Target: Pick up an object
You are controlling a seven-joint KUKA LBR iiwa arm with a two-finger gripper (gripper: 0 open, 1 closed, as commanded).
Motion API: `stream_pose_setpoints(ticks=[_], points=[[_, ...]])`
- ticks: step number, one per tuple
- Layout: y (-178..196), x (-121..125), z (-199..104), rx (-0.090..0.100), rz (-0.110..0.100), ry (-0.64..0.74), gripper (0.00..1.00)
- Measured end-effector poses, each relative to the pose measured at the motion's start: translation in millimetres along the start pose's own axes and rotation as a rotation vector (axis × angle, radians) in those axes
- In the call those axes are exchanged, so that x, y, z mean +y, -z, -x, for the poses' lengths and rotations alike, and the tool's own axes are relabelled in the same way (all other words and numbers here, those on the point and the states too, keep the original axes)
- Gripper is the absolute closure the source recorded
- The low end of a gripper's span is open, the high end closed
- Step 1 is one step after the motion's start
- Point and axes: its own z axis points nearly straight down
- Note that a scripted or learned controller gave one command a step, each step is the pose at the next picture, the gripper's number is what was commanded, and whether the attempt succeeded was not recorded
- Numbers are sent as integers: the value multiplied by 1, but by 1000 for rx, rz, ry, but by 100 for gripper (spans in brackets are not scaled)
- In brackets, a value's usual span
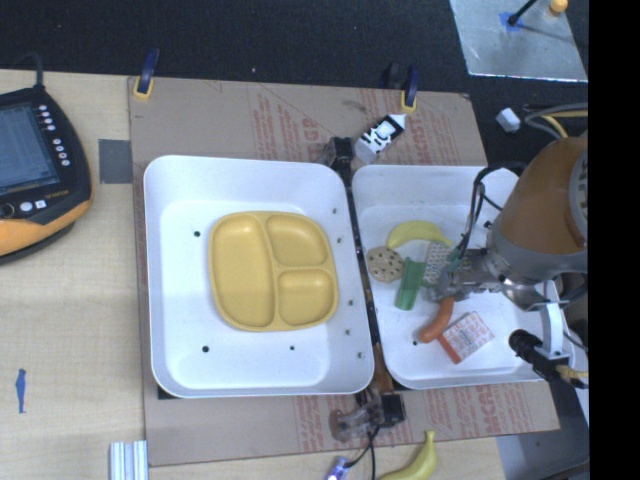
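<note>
the arm comes in from the right over the right bin, and the gripper sits low among the objects there; whether its jaws are open or closed cannot be told. just beside it lie a green block, an orange carrot, a red-and-white packet, a round cracker and a yellow banana. the left bin holds a yellow divided plate.
</note>
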Motion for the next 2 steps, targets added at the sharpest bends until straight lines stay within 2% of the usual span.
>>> stream_pose_setpoints(ticks=[1,2], points=[[90,24,-52,2,4,-7,100],[44,29,5,1,0,-8,100]])
